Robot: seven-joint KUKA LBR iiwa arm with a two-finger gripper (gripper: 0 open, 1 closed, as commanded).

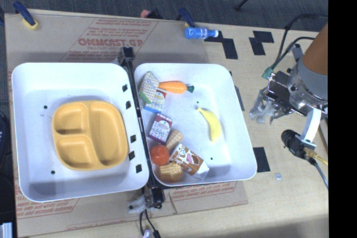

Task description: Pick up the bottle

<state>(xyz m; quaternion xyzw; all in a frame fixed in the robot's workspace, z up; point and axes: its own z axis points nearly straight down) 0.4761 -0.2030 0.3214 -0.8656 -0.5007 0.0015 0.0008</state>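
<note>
Approach step not begun. Gripper (268, 110) hangs outside the right bin (237, 120), fingers look spread, holding nothing. Bottle (196, 33) lies on the bench beyond that bin. Next: reach over it, descend, close.

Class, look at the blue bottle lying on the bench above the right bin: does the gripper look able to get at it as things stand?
Probably yes. The bottle lies alone on bare cardboard outside the right bin, nothing crowding it, and the gripper waits over open bench nearby.
</note>
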